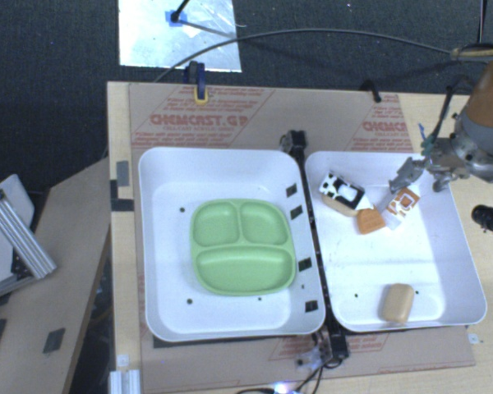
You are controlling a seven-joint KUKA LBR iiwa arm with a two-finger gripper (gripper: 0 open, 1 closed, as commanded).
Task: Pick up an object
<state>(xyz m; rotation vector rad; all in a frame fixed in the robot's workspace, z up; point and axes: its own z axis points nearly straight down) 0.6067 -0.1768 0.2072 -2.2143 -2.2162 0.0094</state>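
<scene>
You are looking down at a bench carrying two shallow white bins side by side. The left bin (pixel 222 167) is holding a green divided plate (pixel 243 246), which is lying flat near its middle with three compartments facing up. The right bin (pixel 444 298) is carrying four loose objects. A black-and-white patterned block (pixel 342 193) is sitting toward the bin's far left corner. Just beside it, toward the near side, an orange-brown chunk (pixel 370 220) is resting on the floor of the bin, and a small white-and-orange packet (pixel 403 203) is lying tilted against or just beside that chunk on its right; you cannot tell whether the two are touching. A tan rounded block (pixel 397 303) is sitting well apart from these, close to the near wall of the right bin. The arm (pixel 485 121) is reaching in over the far right corner of the right bin, and its gripper (pixel 423 179) is hanging just above and beyond the packet. Its two fingers are standing apart, with a narrow gap showing between them, and they are gripping nothing. The packet is lying nearest the fingertips, but contact between them cannot be confirmed.
</scene>
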